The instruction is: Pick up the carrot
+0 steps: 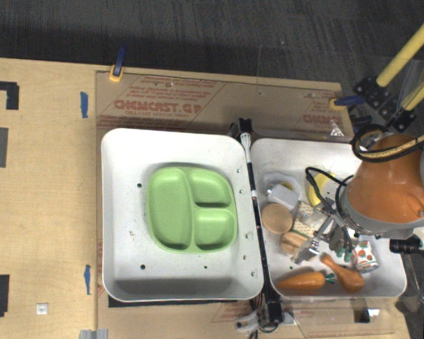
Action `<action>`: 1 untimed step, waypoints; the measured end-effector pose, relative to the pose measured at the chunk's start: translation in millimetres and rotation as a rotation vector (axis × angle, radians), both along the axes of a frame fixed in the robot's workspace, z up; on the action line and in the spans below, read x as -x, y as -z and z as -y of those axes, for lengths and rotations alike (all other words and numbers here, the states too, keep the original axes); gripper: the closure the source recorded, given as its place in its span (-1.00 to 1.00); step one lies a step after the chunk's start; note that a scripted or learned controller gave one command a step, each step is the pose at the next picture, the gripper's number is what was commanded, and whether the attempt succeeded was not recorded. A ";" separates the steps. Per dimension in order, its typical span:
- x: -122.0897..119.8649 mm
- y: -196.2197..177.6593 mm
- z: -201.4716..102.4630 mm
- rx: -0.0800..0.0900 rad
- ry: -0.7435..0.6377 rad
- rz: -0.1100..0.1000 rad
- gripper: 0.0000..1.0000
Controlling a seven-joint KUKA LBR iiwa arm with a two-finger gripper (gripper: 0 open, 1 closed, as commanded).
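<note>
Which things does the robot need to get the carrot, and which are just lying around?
For the job:
- carrot, near the front of the right bin
- gripper, just above the carrot

Just lying about:
- green divided plate in the left bin
- round tan piece
- banana

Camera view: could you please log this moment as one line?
gripper: over right bin | carrot: lying at bin's near edge, not held | green plate: left bin
</note>
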State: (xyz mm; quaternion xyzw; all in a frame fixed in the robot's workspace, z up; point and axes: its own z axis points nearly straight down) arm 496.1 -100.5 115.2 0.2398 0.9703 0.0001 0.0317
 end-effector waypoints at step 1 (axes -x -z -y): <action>14.0 -70.8 -17.8 -0.006 -0.251 -0.051 -1.00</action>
